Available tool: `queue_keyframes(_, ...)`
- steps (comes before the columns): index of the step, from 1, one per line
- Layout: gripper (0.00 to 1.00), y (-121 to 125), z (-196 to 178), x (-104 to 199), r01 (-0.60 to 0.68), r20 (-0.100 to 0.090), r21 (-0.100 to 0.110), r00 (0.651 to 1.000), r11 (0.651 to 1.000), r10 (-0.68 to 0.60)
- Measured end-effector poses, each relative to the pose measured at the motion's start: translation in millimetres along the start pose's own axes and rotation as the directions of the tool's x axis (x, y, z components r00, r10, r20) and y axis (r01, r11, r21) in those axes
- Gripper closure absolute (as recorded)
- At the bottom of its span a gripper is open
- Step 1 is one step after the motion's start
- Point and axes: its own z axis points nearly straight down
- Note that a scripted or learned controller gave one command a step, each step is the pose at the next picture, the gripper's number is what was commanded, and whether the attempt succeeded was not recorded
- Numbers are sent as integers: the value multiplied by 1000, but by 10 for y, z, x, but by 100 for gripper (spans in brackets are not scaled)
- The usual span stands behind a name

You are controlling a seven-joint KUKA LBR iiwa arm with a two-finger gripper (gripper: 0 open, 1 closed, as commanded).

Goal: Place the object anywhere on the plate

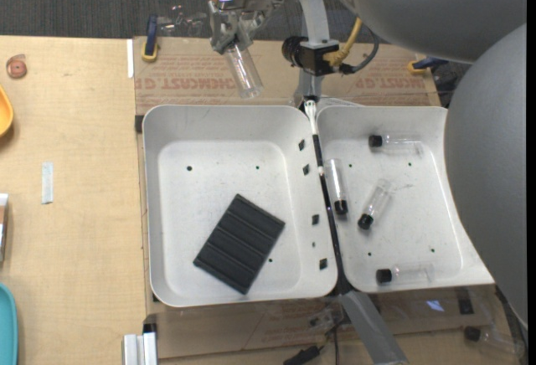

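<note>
Tool above far edge of left bin, closed on clear tube hanging tilted from fingers. Black ribbed plate flat in left bin. 4 more tubes in right bin; arm's grey bulk hides that bin's right rim.

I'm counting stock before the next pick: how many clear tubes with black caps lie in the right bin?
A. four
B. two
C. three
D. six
A: four capped tubes lie in the right bin, one near the top, one along the left wall, one in the middle and one near the bottom edge.
</note>
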Motion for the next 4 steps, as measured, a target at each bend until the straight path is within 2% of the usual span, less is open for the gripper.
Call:
queue_keyframes(1, 100, 6, -70, -8, 0, 3, 3, 1000, 1000, 0)
queue_keyframes(2, 100, -59, -450, -300, 423, 2, -4, 906, 906, -423)
queue_keyframes(3, 100, -165, -445, -734, 641, 1, -2, 767, 767, -641)
queue_keyframes(4, 100, -638, -452, -1344, 825, 4, -4, 565, 565, -825)
